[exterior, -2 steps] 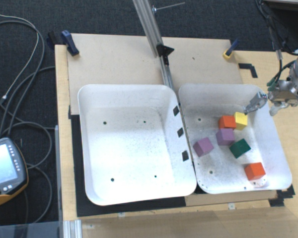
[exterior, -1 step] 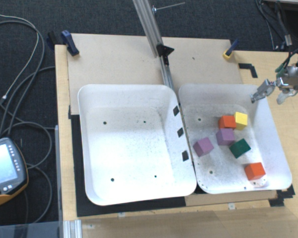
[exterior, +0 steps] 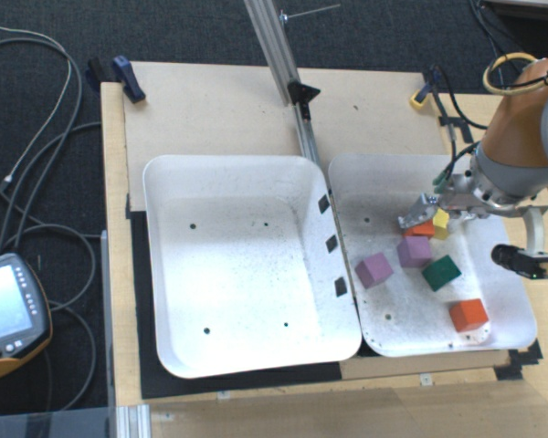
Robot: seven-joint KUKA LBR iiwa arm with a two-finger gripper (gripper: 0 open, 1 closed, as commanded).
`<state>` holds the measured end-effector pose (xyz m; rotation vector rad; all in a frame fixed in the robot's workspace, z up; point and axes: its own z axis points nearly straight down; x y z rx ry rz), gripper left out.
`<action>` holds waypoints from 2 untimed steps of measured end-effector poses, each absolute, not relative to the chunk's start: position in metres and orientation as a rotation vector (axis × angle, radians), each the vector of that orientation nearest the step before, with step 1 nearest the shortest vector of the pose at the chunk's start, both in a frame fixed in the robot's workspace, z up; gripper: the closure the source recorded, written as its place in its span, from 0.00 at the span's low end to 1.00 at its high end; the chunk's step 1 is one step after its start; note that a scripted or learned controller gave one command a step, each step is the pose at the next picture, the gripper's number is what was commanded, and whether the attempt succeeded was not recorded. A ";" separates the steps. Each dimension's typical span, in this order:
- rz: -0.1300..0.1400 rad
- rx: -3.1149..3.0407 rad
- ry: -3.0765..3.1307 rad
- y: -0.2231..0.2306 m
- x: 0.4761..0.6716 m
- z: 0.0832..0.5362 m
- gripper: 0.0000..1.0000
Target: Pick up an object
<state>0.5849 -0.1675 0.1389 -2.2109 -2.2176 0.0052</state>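
In the right bin [exterior: 493, 336], jaws [exterior: 426, 217] sit low over a small orange block [exterior: 419, 230] w/ a yellow block [exterior: 441, 220] just beside; can't tell how far open, or if anything's held. Near: 2 purple cubes [exterior: 415, 250] [exterior: 374, 269], green cube [exterior: 441, 272], orange cube [exterior: 468, 315]. Left bin [exterior: 164, 190] alongside, both on the table [exterior: 210, 108].

Dark grey carpeted floor [exterior: 55, 7] all around. Light tan wooden bench top [exterior: 219, 108], with a blue clamp [exterior: 128, 78] at its far-left corner. Slanted silver aluminium rail [exterior: 269, 35] crosses the top of the bench. Grey cables [exterior: 27, 153] loop on the floor at left, near an orange-edged handheld screen pendant [exterior: 7, 313].
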 end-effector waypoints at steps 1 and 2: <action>0.004 -2.213 -2.219 -0.129 0.562 0.097 0.00; -0.003 -2.220 -2.222 -0.131 0.565 0.110 1.00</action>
